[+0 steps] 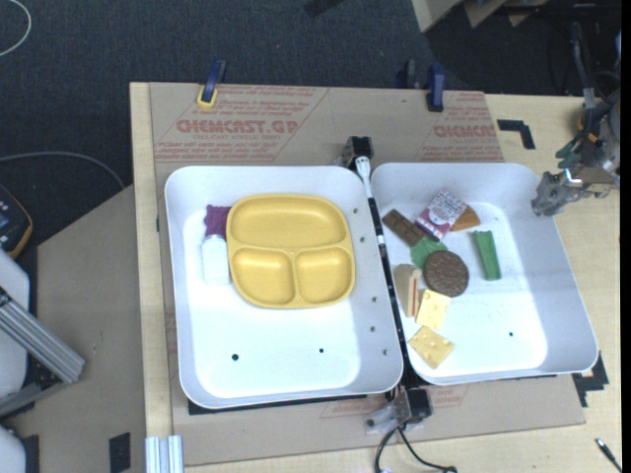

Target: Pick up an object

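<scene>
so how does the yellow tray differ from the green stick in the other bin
The yellow tray is large, rounded and split into three compartments; the green stick is small, narrow and plain. The tray lies in the left bin, while the stick lies in the right bin among other small items. Both lie flat.

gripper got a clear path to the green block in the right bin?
Probably yes. The gripper hangs at the right bin's edge, and the green block lies apart from the other pieces with nothing over it.

Robotics lab: cardboard-covered bench (pixel 296 116) held by clamps (pixel 209 87), two white bins (pixel 197 264), loose cables (pixel 414 451) on dark carpet (pixel 99 28), aluminium framing (pixel 39 338).
</scene>
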`<action>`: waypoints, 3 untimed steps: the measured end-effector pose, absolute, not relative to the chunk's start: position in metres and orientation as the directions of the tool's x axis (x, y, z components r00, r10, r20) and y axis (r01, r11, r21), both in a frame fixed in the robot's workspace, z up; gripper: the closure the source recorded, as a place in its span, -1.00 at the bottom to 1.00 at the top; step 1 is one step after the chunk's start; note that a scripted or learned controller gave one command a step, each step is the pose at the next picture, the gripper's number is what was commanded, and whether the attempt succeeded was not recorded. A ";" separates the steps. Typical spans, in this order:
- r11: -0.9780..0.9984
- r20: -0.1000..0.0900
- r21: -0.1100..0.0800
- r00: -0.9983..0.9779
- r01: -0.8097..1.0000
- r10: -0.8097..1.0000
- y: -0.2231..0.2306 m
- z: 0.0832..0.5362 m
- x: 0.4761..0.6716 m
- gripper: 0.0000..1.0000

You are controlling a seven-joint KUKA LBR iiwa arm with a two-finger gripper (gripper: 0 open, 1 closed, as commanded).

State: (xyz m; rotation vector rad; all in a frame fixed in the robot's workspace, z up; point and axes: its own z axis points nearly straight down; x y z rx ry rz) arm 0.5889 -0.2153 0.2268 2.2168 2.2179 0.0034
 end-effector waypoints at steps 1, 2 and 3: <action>0.004 0.002 -0.004 -0.004 1.000 1.000 -0.164 0.218 0.568 1.00; 0.003 0.002 -0.003 -0.003 1.000 1.000 -0.119 0.225 0.550 1.00; 0.002 0.002 -0.004 -0.002 1.000 1.000 -0.083 0.234 0.513 1.00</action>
